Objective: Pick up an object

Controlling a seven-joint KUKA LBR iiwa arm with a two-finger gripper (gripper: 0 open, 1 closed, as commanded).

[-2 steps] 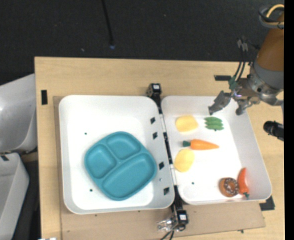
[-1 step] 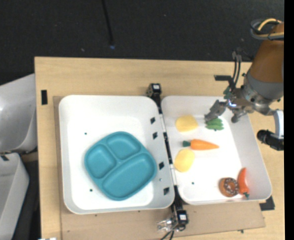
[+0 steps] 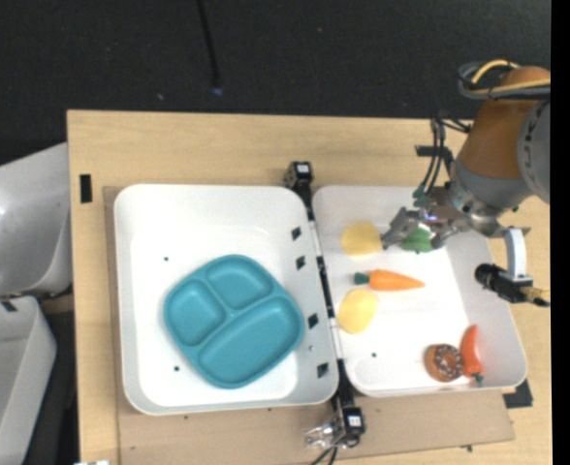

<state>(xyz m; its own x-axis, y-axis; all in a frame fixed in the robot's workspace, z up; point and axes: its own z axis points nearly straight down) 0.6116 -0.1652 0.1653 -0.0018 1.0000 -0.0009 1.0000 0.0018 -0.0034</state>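
Green object [image 3: 418,241] lying just right of the yellow lemon [image 3: 361,239], above the carrot [image 3: 395,281], and I am hovering my gripper [image 3: 413,229] over it, fingers spread around but not yet clamping, presumably lining up a grasp.

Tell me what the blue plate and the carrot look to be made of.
Blue plate: likely moulded plastic, going by its uniform colour, soft sheen and rounded compartments. Carrot: probably a plastic toy, with smooth, even orange skin and a small green tip. Neither can be confirmed by sight.
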